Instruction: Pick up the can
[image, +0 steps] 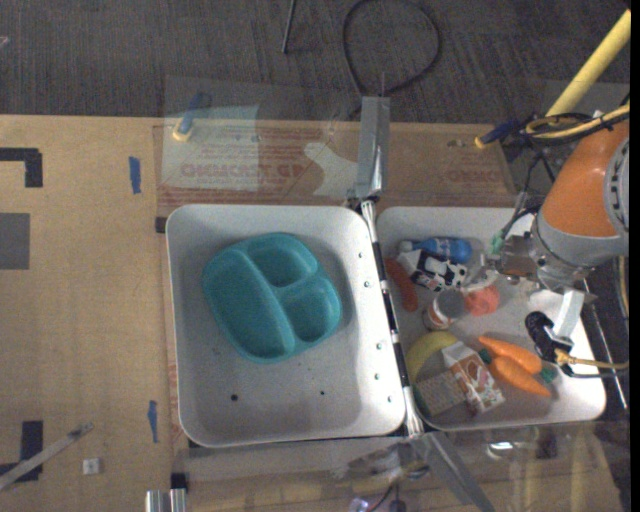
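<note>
**Small can hemmed in among clutter in the right bin**

The can (443, 308) stood upright in the right bin (592, 402), towards that bin's left half, with its pale round top facing the camera. It looked like a small metal tin. By my judgement it would be stiff, fairly light and smooth-walled, so it would not crush but could slip or tip under an off-centre squeeze. The soundest hold would be across the curved wall from above, centred on the lid. The freest sides seemed to be at 10 and 4 o'clock.

Neighbours pressed close. A pinkish-red lump (484, 300) lay just beside the can at 3 o'clock. A black-and-white carton (437, 270) sat just beside it at 12 o'clock, with a blue bottle (446, 246) beyond that. A red stick-like piece (402, 285) lay near at 10 o'clock. A yellow-green round thing (430, 350) was close at 6 o'clock, and a small printed box (463, 386) lay past it. Two carrots (515, 366) lay at 4 o'clock, a little further off.

The gripper (503, 265) hung at about 2 o'clock from the can, apart from it and holding nothing that could be seen. Whether it was open or closed could not be told.

At 9 o'clock, well apart, the left bin (200, 405) held a teal divided plate (270, 295).
</note>
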